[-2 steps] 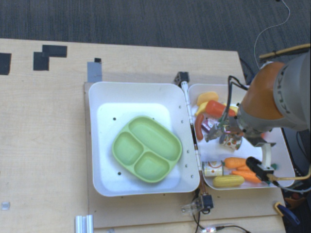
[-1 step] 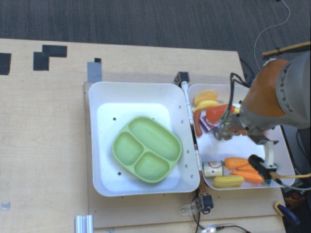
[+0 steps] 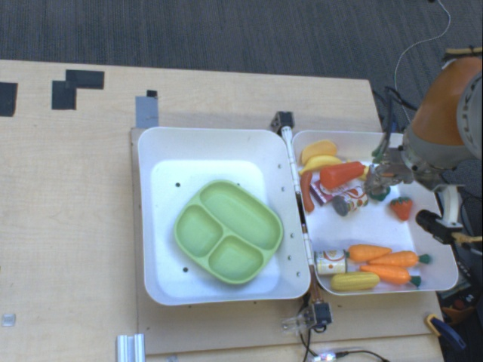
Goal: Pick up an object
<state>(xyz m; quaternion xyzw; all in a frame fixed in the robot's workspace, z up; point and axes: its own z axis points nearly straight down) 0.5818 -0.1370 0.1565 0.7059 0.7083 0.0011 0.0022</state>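
My gripper (image 3: 382,178) hangs low over the upper middle of the right bin (image 3: 438,277), below the grey wrist and orange band. It sits right beside the end of a red pepper toy (image 3: 339,174), and a small green piece (image 3: 378,195) shows just under it. Two yellow bananas (image 3: 320,154) lie at the bin's upper left. A red strawberry (image 3: 402,207) rests to the gripper's lower right. A red-and-white packet (image 3: 330,194) and a small grey object (image 3: 342,207) lie below the pepper.
Along the right bin's front lie orange carrots (image 3: 382,259), a yellow toy (image 3: 355,281) and a small can (image 3: 330,262). The left bin (image 3: 151,202) holds a green divided plate (image 3: 229,231). A ridge between the bins runs past (image 3: 296,202).
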